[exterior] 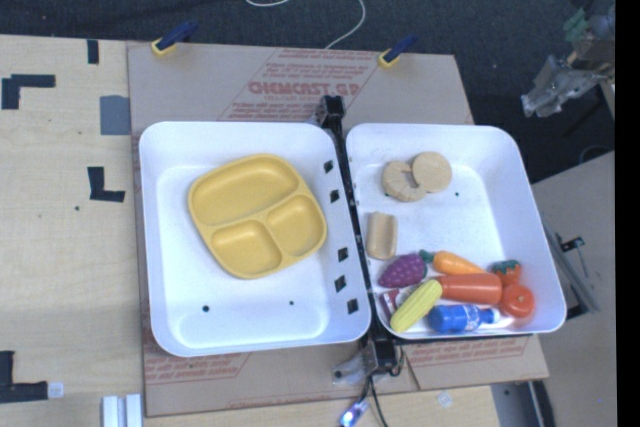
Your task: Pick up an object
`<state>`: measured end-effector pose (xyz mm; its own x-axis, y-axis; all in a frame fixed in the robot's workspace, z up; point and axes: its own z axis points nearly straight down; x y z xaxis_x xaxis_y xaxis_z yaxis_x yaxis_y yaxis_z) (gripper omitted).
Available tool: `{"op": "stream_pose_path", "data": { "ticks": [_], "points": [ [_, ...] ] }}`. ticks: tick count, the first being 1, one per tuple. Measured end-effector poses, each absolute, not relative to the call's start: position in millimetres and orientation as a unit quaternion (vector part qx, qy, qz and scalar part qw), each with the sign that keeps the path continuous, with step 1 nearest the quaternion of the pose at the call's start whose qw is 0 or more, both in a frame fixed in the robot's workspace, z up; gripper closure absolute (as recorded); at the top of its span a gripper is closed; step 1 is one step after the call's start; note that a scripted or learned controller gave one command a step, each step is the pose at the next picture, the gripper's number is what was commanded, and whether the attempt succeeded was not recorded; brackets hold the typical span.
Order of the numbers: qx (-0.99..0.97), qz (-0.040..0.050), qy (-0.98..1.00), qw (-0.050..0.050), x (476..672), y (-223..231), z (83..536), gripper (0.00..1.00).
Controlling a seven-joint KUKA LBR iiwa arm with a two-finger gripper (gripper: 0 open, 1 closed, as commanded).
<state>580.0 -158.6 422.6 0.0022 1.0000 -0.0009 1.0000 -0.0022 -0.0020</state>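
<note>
The left bin holds a smooth yellow three-compartment tray. Right of it, the second bin holds round biscuits, purple grapes, corn and a carrot. Beyond that bin's far right corner hangs the gripper; I cannot tell its state.

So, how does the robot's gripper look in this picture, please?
At the right edge, above the bins, the gripper appears as a pale grey metallic assembly with angular parts. Darker grey hardware with a small greenish detail sits above it. It is blurred, so finer markings are unreadable.

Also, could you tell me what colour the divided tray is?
Yellow; the divided tray shows best in the camera view.
</note>
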Motion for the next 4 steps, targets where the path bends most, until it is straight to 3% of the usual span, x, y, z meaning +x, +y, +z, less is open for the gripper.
{"op": "stream_pose_path", "data": {
  "ticks": [2,3,4],
  "points": [
    [-0.709,0.002,-0.706,0.002,484.2,-225.4,345.4,1.0],
    [-0.707,0.0008,-0.707,0.0,487.5,-223.4,357.3,1.0],
    [-0.707,0.0011,-0.708,0.001,509.5,-223.4,318.9,1.0]
  ]
}}
